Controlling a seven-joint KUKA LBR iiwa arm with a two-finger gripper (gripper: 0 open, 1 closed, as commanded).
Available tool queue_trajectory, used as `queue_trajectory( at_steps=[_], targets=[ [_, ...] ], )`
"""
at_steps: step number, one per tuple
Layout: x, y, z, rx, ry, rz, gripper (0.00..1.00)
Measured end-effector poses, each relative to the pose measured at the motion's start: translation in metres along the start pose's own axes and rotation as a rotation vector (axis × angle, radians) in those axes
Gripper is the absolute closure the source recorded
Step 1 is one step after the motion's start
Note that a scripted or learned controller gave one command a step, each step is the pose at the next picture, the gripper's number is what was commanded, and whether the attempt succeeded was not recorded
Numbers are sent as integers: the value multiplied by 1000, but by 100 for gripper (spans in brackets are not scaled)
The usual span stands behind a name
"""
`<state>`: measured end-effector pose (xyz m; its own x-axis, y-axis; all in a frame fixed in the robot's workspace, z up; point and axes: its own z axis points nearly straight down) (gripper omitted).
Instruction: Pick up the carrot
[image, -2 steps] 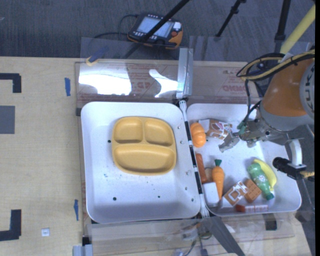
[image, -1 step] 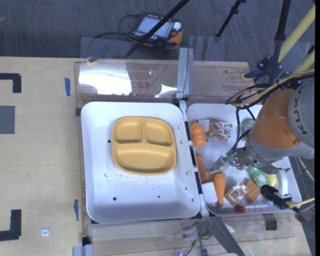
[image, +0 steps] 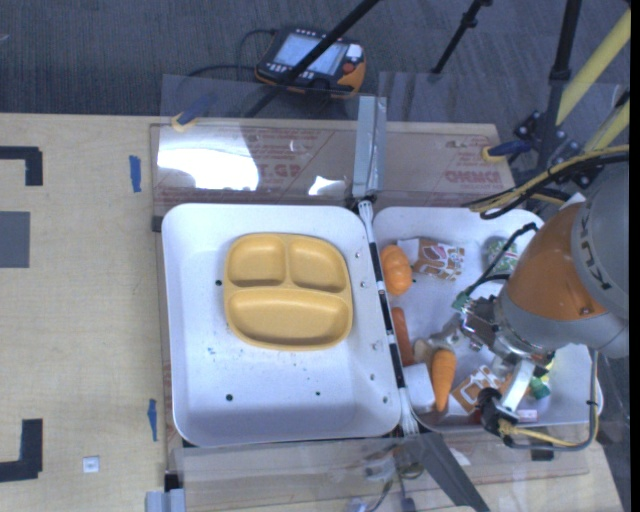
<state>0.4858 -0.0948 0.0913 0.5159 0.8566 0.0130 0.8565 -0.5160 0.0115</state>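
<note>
While jaws (image: 478, 352) hover, carrot (image: 442, 378) perhaps touching — left.

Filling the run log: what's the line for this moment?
pincer: in right white bin | tapered orange carrot: lying beside it, ungrasped | yellow divided plate: left bin

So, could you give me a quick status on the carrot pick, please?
Gripper low in right bin. Carrot lying beside it, not held. Sausage close by.

Both white bins (image: 190, 300) look like smooth, glossy plastic; the yellow divided plate (image: 289, 290) is matt plastic; the bench (image: 80, 300) is pale wood.
</note>
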Motion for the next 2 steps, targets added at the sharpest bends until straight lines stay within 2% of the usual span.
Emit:
queue_trajectory(
  at_steps=[1, 2],
  targets=[
    [0, 3, -11, -11, -1, 2, 100],
    [33, -26, -92, 13, -16, 192, 100]
  ],
)
